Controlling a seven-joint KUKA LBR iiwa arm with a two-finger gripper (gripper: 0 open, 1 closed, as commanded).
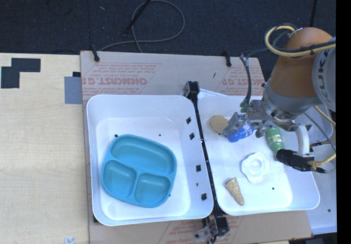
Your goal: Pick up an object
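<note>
Blue object (239, 135) sits betw. claw (237, 126) fingers — clenched on it, right bin (296, 196).

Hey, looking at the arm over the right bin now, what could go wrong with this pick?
The gripper sits low among a blue object, a tan round piece and a green item, all close together, so it may nudge a neighbour or close on two things. The blue object lies partly under the gripper, so a grasp there could slip off.
</note>
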